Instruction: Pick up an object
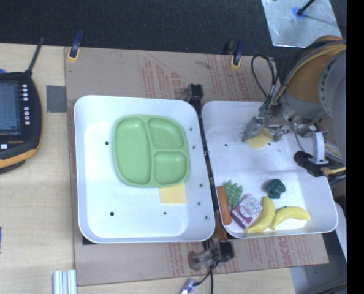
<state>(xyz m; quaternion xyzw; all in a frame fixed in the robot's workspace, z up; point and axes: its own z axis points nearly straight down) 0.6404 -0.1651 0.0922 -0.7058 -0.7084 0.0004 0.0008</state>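
My gripper (260, 131) hangs low in the upper part of the right bin (231, 164), right over a pale yellow object (259, 141) that shows just below its fingers. Whether that object sits between the fingers I cannot tell. Along the right bin's near edge lie two bananas (279, 215), a pink packet (247, 207), an orange carrot (223, 204), a green leafy item (233, 192) and a dark green broccoli piece (275, 187).
The left bin (90, 164) holds a green divided plate (150, 150) with a yellow flat square (173, 194) just below it. A tablet controller (7, 118) lies on the bench at far left. Cables trail around the arm's wrist at right.
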